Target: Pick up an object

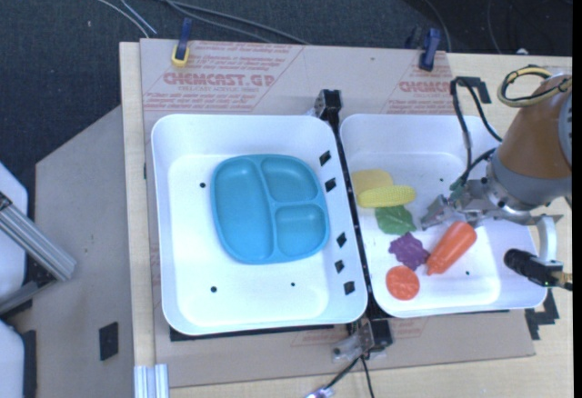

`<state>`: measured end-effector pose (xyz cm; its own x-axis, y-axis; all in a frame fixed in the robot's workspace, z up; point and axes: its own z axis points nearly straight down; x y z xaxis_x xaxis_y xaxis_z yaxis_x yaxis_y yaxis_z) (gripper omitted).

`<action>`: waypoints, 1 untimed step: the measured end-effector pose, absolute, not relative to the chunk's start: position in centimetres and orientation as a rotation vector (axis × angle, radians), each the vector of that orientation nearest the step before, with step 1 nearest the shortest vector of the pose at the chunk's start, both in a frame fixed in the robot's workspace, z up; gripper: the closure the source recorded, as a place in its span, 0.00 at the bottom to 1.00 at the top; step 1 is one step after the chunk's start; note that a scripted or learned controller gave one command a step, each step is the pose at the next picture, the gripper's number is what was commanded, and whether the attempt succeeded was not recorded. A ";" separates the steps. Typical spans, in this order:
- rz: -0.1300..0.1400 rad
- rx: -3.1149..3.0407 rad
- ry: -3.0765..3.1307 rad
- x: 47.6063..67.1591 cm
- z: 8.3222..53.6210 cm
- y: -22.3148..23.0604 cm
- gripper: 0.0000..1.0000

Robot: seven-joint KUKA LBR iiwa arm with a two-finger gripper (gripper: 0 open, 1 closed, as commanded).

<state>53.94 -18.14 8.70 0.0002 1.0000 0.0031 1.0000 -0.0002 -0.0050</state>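
While the grey arm with its orange band (536, 146) reaches in over the right-hand shallow white bin (427, 137), its fingers (435, 214) hang low inside that bin, and whether they are spread or pressed together cannot be told from this slanted view, since the metal tips blur into one small grey shape; nothing is visibly caught between them. Just below the fingers, touching or nearly so, lies the orange plastic carrot (452, 247), tilted with its thick end up toward the wrist. To the side of the fingers away from the arm sits the green leafy toy vegetable (394, 220), and beyond it the yellow plastic corn cob (385, 197) with a plain yellow piece (371, 179) just above it. Below the green one rests the purple bunch of toy grapes (408, 250), just beside the carrot's narrow end, and lower still the round orange-red toy fruit (402, 283). Well apart from the fingers, across the dividing wall, the left-hand white bin (182, 287) holds a light blue sectioned plastic plate (269, 207). Both bins rest on the pale wooden table (245, 60).
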 end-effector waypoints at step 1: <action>-0.002 -2.221 -2.221 54.1 10.1 -18.2 1.00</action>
<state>54.08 -18.19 10.10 0.0002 1.0000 0.0014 1.0000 -0.0002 0.0003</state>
